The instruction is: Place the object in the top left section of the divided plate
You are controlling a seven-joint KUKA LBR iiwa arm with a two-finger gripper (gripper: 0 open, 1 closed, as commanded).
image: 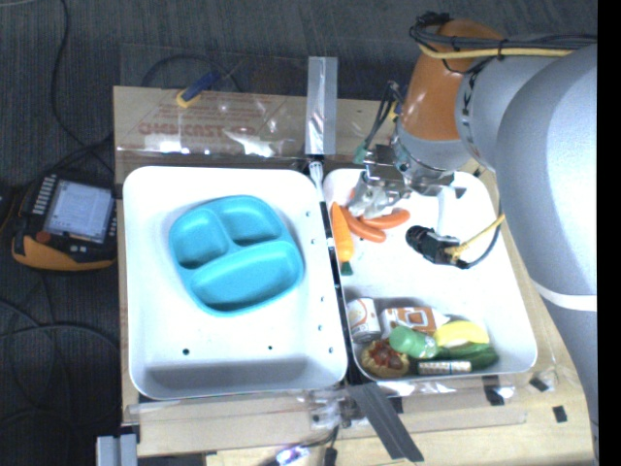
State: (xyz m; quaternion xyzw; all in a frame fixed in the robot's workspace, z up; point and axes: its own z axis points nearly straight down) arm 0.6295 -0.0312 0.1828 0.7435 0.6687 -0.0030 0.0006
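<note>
While the gripper point(374, 197) hangs low over the carrots point(374, 223) in the right bin point(485, 289), I cannot tell its state. To do well, grab one carrot firmly — then carry it to the plate point(236, 252) — its top left part.

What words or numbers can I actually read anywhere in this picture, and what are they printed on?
None can be read for sure.
Clear plastic sheet behind the bins: red printing, too blurred to read.
Small box among the toy food: label too small to read.
Handheld device on the floor: screen lit, nothing legible.
Blue divided plate: no writing that I can see.
</note>
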